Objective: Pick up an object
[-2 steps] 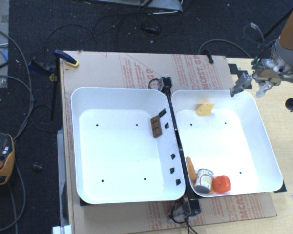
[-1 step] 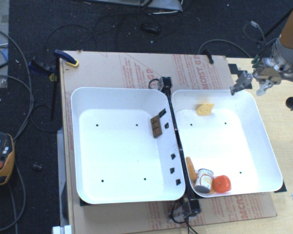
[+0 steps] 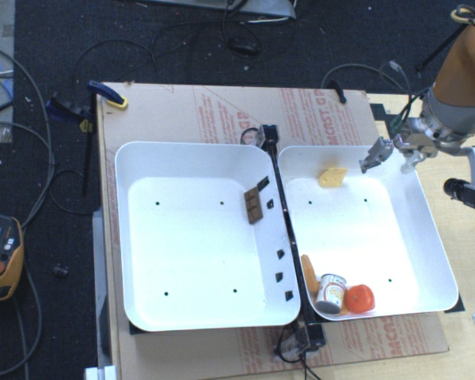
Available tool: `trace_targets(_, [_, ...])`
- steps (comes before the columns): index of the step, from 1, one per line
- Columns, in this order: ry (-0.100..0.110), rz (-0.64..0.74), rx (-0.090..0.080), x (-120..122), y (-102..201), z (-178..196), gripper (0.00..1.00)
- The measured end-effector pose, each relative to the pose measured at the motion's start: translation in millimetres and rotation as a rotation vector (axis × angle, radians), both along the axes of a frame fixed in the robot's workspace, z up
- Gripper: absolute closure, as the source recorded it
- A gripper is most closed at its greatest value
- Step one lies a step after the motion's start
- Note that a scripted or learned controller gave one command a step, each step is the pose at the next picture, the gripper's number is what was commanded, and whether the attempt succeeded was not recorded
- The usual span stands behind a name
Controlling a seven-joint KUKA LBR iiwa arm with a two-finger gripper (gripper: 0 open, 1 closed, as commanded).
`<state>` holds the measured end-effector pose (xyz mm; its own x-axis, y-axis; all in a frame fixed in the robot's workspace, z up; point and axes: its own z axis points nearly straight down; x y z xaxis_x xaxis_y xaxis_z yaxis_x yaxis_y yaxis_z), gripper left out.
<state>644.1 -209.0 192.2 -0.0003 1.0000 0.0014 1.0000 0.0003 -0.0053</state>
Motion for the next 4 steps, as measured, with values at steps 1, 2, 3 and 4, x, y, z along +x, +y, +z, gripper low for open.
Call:
trace_targets(1, [-0.001,0.001,0.0,6.6,1.8,-46.0,0.0])
trace_targets(2, [-0.001,0.0,0.0,5.5,2.5,-99.1,0.0])
trace_targets(3, [-0.007,0.001,-0.002,7.3,2.2,-85.3,1.0])
trace_targets(4, [-0.011,0.0,-0.003,6.9,-1.5,-22.6,1.0])
